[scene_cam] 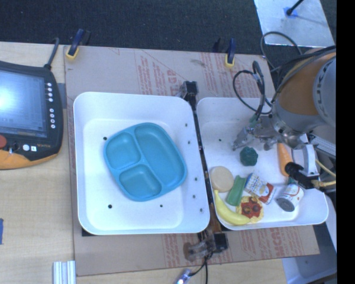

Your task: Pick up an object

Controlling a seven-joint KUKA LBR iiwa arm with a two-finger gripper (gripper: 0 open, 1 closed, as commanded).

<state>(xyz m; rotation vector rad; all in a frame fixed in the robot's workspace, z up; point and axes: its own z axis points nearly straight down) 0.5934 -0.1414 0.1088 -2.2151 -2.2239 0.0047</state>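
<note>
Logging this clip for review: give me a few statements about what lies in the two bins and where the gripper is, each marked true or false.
1. The blue divided plate lies in the left bin. True.
2. The banana lies in the left bin. False: it lies in the right bin, along its near edge.
3. The gripper is over the right bin, just above the dark green object. True.
4. The carrot rests on the blue plate. False: it lies in the right bin, beside the arm.
5. The handheld screen unit sits left of both bins. True.
</note>
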